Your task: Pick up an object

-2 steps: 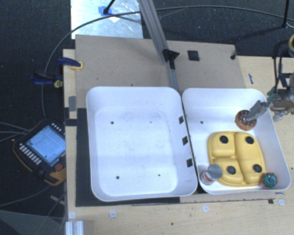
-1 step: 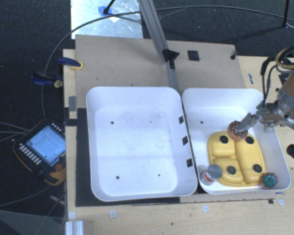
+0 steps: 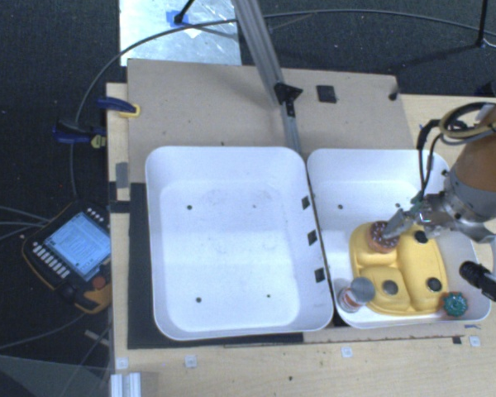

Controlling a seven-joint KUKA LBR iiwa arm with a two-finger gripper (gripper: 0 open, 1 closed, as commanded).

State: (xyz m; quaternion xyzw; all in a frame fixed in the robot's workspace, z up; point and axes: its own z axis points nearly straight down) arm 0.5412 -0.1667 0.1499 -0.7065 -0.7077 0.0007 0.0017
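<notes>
A large yellow plastic toy [image 3: 403, 273] lies in the right bin [image 3: 347, 193], toward its front right. On the toy's upper left end sits a small round brown and pink piece [image 3: 386, 236]. A small jar with a grey lid [image 3: 360, 291] stands against the toy's front left, and a teal knob [image 3: 455, 305] sits at its front right corner. My gripper [image 3: 407, 222] reaches in from the right and hangs just above the toy's upper left end, close to the round piece. I see nothing held in it.
The left bin [image 3: 161, 222] lies beside the right one, with black clips [image 3: 312, 238] along the shared edge. A grey pole [image 3: 260, 40] slants over the bench's back. A teach pendant [image 3: 74, 251] lies on the floor at left.
</notes>
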